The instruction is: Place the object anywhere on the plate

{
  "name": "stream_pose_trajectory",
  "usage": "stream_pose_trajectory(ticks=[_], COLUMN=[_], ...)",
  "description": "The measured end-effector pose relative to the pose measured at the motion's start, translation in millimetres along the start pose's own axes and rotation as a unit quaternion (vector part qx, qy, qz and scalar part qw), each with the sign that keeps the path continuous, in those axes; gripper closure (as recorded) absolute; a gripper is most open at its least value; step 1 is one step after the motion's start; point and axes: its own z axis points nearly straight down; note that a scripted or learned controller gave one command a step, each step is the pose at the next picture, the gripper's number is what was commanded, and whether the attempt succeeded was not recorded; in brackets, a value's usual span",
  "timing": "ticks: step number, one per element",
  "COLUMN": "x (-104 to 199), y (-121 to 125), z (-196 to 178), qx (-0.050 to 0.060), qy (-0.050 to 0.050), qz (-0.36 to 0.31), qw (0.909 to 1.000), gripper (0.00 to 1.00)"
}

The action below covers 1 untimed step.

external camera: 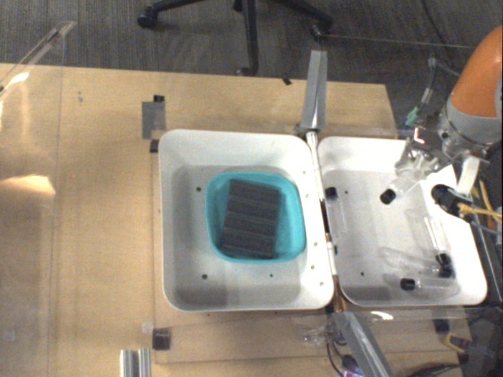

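Note:
A dark grey ribbed block (251, 217) lies flat on the teal plate (293, 228), which sits in the middle of the left white bin (179, 234). The block is slightly tilted and covers most of the plate's centre. My gripper (402, 179) hangs over the upper right part of the right white bin (361, 281), well apart from the block and the plate, below the arm's orange band (481, 81). Nothing is visible in the gripper.
A metal post (315, 93) stands behind the seam between the two bins. Clear plastic pieces with black tips (440, 259) lie in the right bin's lower right. Cables (471, 206) hang at the right edge. A chair base (250, 14) stands on the floor beyond the bench.

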Motion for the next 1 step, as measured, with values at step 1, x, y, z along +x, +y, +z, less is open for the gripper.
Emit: stream_pose_trajectory(ticks=[1], x=[0.0], y=[0.0], z=[-0.1], qx=[0.0], qy=[0.0], qz=[0.0], qw=[1.0], gripper=[0.0])
